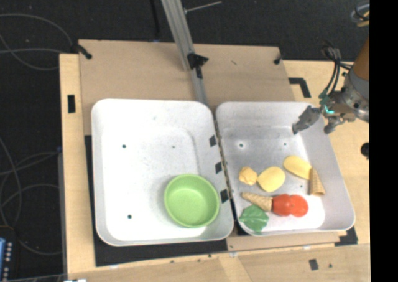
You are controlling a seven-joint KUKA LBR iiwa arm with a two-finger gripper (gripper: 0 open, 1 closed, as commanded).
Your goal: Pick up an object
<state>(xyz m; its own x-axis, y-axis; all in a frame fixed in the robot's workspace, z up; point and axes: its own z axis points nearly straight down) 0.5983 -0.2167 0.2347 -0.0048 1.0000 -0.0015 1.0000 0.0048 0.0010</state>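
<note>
— Bench (143, 72) status?
— I see the jaws (316, 119) spread open, holding nothing, above the right bin's (261, 116) far right corner. Toy foods cluster along its near edge: a red tomato (290, 205), yellow pieces, cones.

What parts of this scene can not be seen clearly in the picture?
- Arm: in the camera view, most of it is cut off by the right edge; the gripper shows above the right bin.
- Small yellow pieces and the red item: too small and blurred to identify.
- Green piece: shape unclear at the bin's front rim.
- Green bowl: contents not discernible.
</note>
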